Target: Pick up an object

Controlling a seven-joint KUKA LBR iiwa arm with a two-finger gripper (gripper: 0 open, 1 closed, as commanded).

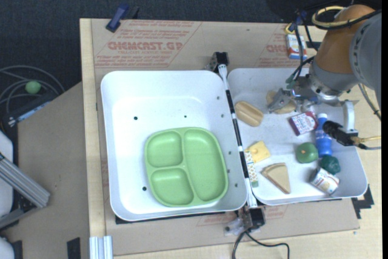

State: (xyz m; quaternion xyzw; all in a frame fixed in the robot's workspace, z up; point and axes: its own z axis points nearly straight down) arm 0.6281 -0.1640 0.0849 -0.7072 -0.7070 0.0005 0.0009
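Observation:
My gripper (pixel 287 96) is low over the back of the right bin (pixel 357 176), with the grey arm and its orange band (pixel 338 39) reaching in from the upper right. Right at its tip lies a small tan object (pixel 279 108), partly covered by it. A tan bread roll (pixel 248 113) sits just left of it, near the bin's left wall. A maroon packet (pixel 302 124) and a blue bottle (pixel 323 142) lie just in front of the gripper.
The right bin's front half holds a yellow cheese piece (pixel 258 151), a tan wedge (pixel 279 178), a green pepper (pixel 306 153), a dark green item (pixel 330 164) and a small can (pixel 324 181). The left bin (pixel 121 100) holds a green divided plate (pixel 185 165).

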